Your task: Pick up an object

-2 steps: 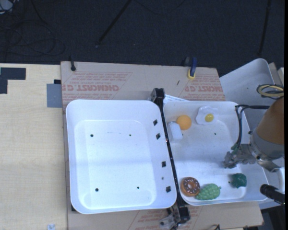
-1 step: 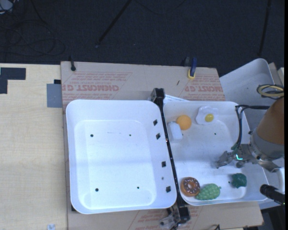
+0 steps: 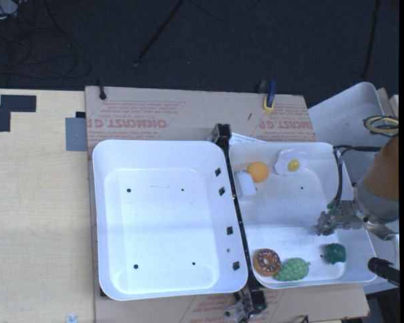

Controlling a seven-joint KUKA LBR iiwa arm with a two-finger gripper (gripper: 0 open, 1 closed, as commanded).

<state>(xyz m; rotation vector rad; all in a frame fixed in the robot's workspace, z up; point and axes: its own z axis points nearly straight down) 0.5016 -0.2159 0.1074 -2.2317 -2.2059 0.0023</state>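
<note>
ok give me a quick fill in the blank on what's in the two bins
1. The orange ball, fried egg and donut all lie in the ____ bin.
2. The green bumpy toy lies right beside the ____.
3. The gripper hangs over the right bin, just above the dark ____ toy.

Missing words: right; donut; green
</note>
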